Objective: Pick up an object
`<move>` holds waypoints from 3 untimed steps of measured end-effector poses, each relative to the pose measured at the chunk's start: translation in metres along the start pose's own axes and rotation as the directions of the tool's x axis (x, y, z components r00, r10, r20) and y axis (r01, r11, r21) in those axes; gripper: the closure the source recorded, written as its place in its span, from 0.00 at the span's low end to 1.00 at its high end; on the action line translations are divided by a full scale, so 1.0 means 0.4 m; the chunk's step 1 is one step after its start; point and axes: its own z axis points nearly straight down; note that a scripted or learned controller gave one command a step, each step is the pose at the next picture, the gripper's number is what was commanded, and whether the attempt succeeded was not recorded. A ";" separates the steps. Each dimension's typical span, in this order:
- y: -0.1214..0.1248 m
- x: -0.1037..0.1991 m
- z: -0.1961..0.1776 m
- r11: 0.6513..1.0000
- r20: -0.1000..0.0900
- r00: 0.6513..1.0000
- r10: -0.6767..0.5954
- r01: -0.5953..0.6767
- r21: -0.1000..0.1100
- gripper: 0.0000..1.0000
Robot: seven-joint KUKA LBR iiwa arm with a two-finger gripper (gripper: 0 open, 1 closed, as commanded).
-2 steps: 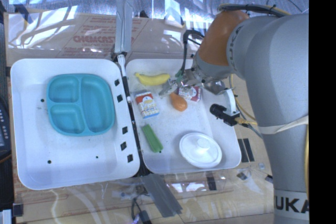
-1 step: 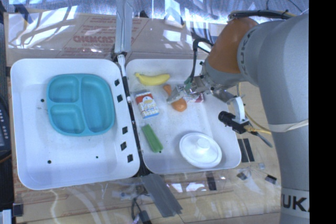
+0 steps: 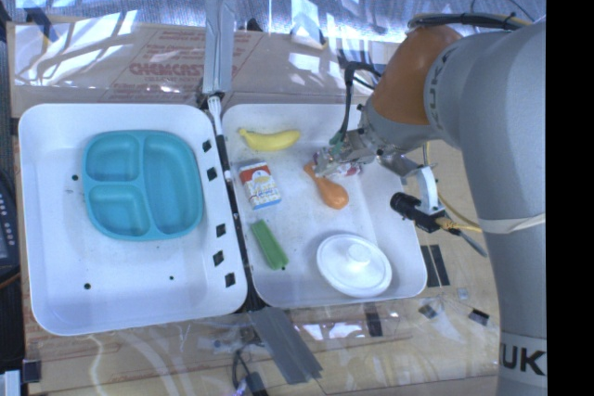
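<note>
**End effector poised over the orange item in the right bin**

The arm [image 3: 483, 97] reaches in from the right and lowers its end effector [image 3: 336, 160] into the right bin [image 3: 404, 269], directly above the upper end of an orange, drumstick-shaped toy [image 3: 329, 188]. This placement suggests the toy is the chosen target, since it lies nearest the tool. Whether the end effector is parted or closed cannot be told here; its tip is a blur of metal parts, and the toy is not seen between them. The toy lies flat on the bin floor, slanted, its narrow end toward the tool and its rounded bulb toward the bin's middle; the surface looks smooth and matte. Around it, apart from one another, lie a banana [image 3: 270, 139], a small red-and-white carton [image 3: 260, 185], a green stick-like piece [image 3: 270, 245] and a white lidded bowl [image 3: 353, 263]. The left bin [image 3: 46, 274] carries a blue divided plate [image 3: 142, 184].
</note>
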 end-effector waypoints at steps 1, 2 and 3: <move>0.000 0.000 0.000 1.000 0.000 1.000 0.000 0.000 0.000 0.00; 0.046 0.154 -0.048 0.999 -0.010 0.999 -0.034 0.034 0.019 0.00; -0.016 -0.007 0.033 0.999 -0.006 0.999 0.043 -0.043 0.007 0.00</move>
